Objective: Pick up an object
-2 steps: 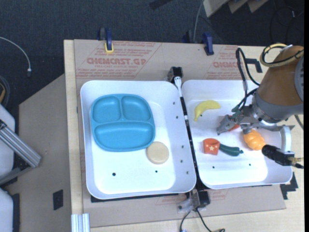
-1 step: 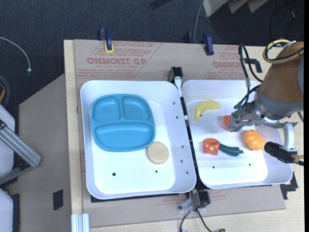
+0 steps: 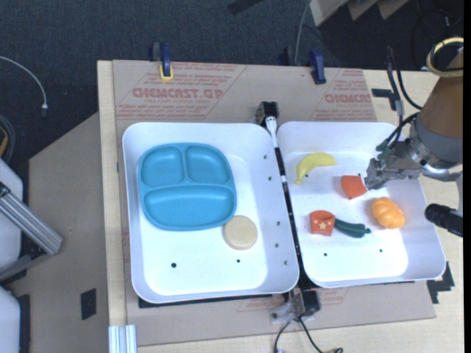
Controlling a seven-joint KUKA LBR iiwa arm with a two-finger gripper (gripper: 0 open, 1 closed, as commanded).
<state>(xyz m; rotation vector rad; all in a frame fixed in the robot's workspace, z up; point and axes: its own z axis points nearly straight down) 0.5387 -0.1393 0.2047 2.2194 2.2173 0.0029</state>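
The right bin (image 3: 412, 267) holds several toy foods. A yellow banana (image 3: 314, 164) lies at its upper left, and an orange-red block (image 3: 353, 187) sits near the middle. An orange fruit (image 3: 387, 212) lies to the right, with a red piece marked by a star (image 3: 321, 223) and a dark green pod (image 3: 352, 229) below. My gripper (image 3: 375, 173) hangs low over the bin, just up and right of the orange-red block and close to it. Nothing shows between its fingertips.
The left bin (image 3: 147, 271) holds a blue divided plate (image 3: 188, 186) and a tan round disc (image 3: 241, 232). A black divider strip (image 3: 278, 164) runs between the bins. The grey arm with its orange band (image 3: 445, 116) comes in from the right edge.
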